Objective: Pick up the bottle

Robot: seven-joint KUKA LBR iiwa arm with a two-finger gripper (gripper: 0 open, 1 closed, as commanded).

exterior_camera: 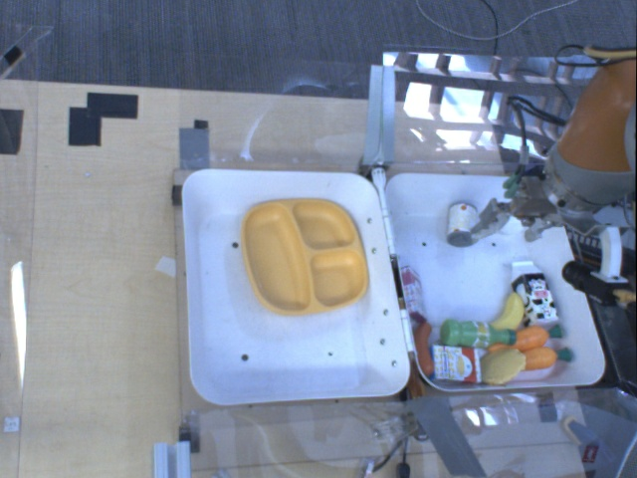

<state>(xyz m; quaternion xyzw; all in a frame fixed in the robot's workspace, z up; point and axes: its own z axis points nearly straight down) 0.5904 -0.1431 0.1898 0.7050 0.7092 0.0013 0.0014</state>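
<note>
pale wood counter (90, 297) stretches across the scene, with black tape shapes (100, 116) near its far left corner and dark grey carpet (249, 18) beyond it. two shallow white bins sit side by side on it. the left bin (229, 357) carries a yellow divided plate (304, 254) with three compartments, lying a little above the bin's middle. the right bin (438, 287) has its clutter gathered along the near edge: the bottle (476, 334), green with an orange-tipped end, lies on its side there, just above a small juice carton (456, 364) and touching a lemon-yellow toy (505, 365). beside these lie a carrot (537, 338), a banana (511, 312) and a small black-and-white carton (538, 300), with a red-and-white packet (410, 292) against the bin's left wall. the grey arm with its orange band (597, 118) comes in from the right, and the gripper (478, 225) hangs over the far part of the right bin, right beside a small white cylinder (461, 215), well apart from the bottle. how wide the gripper stands cannot be made out, nor whether it has hold of anything.
</note>
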